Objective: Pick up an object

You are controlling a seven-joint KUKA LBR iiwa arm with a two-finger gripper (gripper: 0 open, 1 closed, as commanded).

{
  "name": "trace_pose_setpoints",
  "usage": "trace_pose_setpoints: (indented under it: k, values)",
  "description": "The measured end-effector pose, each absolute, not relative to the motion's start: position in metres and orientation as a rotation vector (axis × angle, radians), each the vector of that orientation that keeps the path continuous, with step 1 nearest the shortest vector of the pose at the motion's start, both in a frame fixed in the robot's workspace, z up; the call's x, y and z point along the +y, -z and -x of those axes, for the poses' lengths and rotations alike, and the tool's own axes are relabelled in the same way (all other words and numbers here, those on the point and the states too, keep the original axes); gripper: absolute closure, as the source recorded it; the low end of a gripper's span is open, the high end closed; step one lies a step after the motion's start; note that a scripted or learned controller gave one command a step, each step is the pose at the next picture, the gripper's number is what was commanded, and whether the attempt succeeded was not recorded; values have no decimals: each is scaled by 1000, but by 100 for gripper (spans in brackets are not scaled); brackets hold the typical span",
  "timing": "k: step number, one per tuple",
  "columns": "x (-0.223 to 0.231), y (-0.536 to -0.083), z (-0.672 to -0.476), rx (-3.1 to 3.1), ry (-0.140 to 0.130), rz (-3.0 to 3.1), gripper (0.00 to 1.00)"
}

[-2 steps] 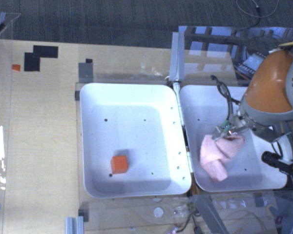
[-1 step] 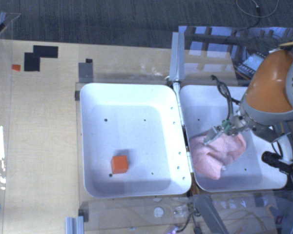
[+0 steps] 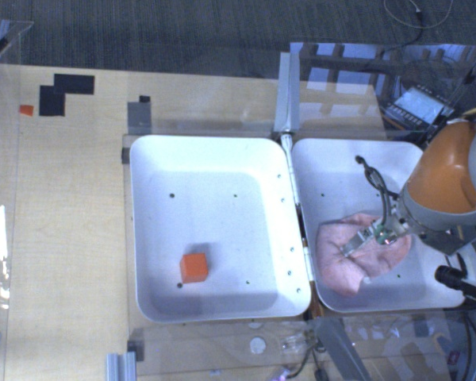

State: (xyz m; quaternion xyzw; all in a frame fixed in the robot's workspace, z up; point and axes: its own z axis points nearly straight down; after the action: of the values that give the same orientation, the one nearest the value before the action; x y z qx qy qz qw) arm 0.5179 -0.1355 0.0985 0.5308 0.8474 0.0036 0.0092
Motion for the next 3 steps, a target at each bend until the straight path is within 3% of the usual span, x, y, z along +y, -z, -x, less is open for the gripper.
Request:
trace_pose_setpoints:
  k: [1, 2, 3]
  values:
    - [-134, -111, -521, 2644, -18, -1652, 100]
    - [-133, -123, -524, 2639, -24, -1645, 100]
    - [-148, -125, -506, 2533, -4, -1848, 100]
